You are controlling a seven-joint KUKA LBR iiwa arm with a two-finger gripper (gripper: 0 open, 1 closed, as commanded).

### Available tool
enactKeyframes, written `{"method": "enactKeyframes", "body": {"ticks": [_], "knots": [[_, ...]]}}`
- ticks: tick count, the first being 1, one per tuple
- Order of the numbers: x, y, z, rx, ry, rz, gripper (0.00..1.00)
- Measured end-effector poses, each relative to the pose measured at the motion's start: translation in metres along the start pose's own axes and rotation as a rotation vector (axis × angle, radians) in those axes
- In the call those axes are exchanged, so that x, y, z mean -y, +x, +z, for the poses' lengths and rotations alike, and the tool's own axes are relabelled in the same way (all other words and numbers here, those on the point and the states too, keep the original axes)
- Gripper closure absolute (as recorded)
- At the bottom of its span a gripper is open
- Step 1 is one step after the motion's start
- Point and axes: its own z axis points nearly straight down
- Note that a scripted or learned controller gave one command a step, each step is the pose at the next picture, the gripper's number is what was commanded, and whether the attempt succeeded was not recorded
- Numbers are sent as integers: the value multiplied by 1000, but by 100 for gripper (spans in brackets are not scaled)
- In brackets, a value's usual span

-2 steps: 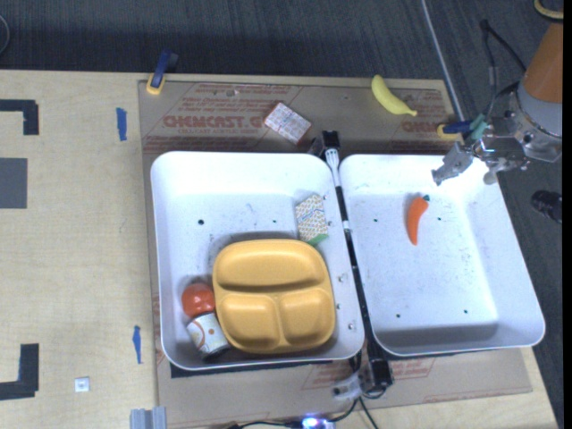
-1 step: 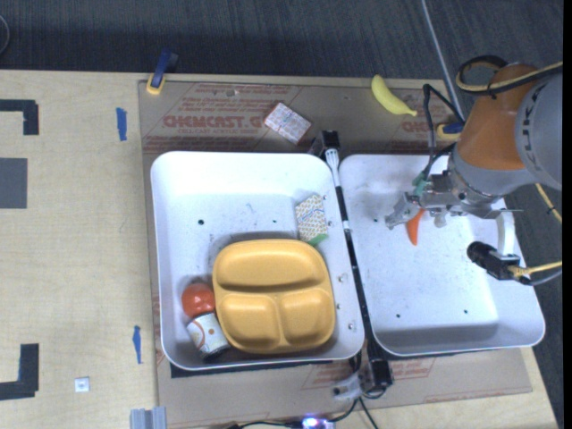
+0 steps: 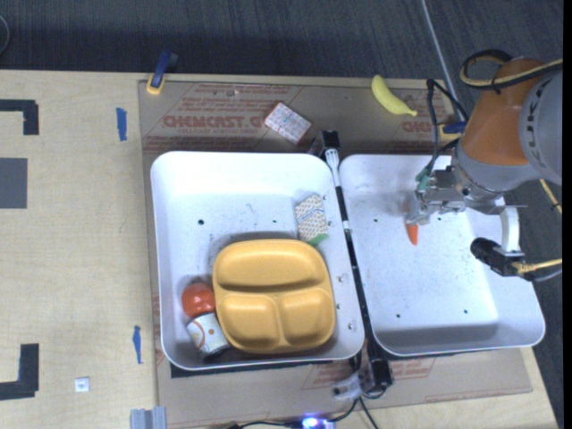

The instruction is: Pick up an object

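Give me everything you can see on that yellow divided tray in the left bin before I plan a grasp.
The yellow tray looks like smooth moulded plastic, a rounded rectangle with one long compartment at the back and two smaller ones in front. It seems to lie upside down, slightly rotated, in the left bin toward its front edge. An orange-and-white object presses against its left side; a patterned packet sits by its back right corner.

The yellow tray [image 3: 273, 293] hides part of the orange ball [image 3: 197, 298] and the small can [image 3: 206, 332].
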Motion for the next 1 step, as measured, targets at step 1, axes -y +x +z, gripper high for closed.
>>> {"method": "enactKeyframes", "body": {"ticks": [1], "knots": [[-50, 6, -20, 0, 1, -3, 100]]}}
